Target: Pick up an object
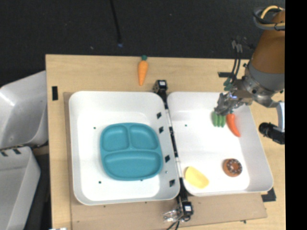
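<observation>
The left bin [76, 128] holds a blue tray [130, 151]; the right bin [201, 104] holds a yellow piece [196, 177], a donut [232, 167] and a carrot [229, 122], its green top directly under the gripper [223, 108], whose grip I cannot tell.

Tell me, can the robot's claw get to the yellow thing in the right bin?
Probably yes. The yellow thing lies in the open near the right bin's front left corner, with nothing on top of it. The gripper hangs over the same bin, by the carrot. The donut sits off to the side.
</observation>
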Motion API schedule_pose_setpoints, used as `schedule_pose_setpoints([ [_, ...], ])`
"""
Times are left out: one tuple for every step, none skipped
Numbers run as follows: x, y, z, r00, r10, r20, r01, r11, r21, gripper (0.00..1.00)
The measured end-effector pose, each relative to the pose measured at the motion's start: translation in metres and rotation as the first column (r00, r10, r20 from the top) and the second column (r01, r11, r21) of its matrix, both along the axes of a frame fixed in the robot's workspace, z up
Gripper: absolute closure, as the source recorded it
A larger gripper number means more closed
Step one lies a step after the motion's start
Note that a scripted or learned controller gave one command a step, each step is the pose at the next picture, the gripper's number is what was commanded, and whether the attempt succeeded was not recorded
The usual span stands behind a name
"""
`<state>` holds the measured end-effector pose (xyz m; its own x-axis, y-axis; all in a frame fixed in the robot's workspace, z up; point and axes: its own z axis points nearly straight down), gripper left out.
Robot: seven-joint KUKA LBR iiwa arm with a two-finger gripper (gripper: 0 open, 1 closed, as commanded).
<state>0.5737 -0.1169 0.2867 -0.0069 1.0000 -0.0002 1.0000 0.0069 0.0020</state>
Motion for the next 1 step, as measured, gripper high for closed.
schedule_pose_setpoints([
  [0.0065,0.0503,0.0016,1.000,0.000,0.000,0.000,1.000,0.000,1.00],
])
